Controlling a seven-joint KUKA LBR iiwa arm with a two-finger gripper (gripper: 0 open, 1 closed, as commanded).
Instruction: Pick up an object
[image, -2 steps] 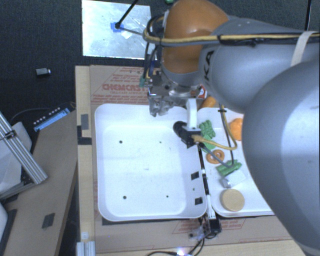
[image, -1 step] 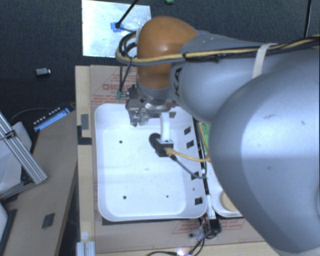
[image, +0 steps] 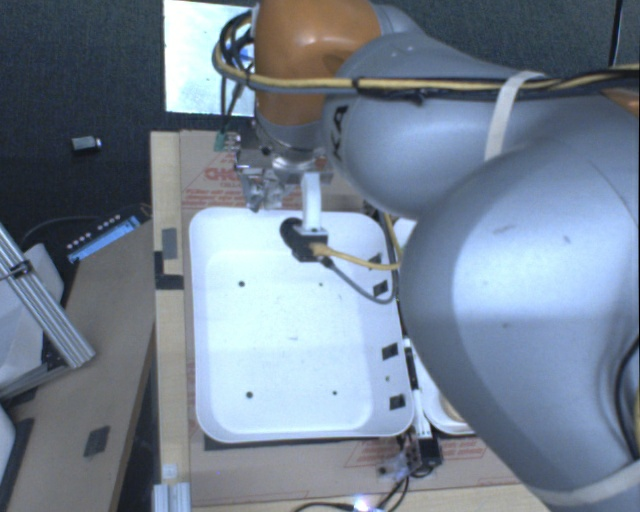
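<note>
My gripper (image: 268, 192) hangs under the orange wrist band (image: 300, 50), over the far rim of the left white bin (image: 215, 330), near its back left corner. A white bracket (image: 312, 203) and a black plug (image: 297, 240) with a yellow cable (image: 350, 262) hang from the wrist, just over the bin's back edge. The bin floor (image: 290, 340) shows bare white plastic with a few small dark dots. The arm's large grey body (image: 500, 250) hides most of the right bin (image: 445, 418), of which only a sliver shows.
The bins sit on a cardboard sheet (image: 205, 175) on the bench. A slanted metal rail (image: 45, 310) and a blue-marked strip (image: 100, 235) lie to the left of the bins. Loose wires (image: 405, 465) sit at the bin's front right corner.
</note>
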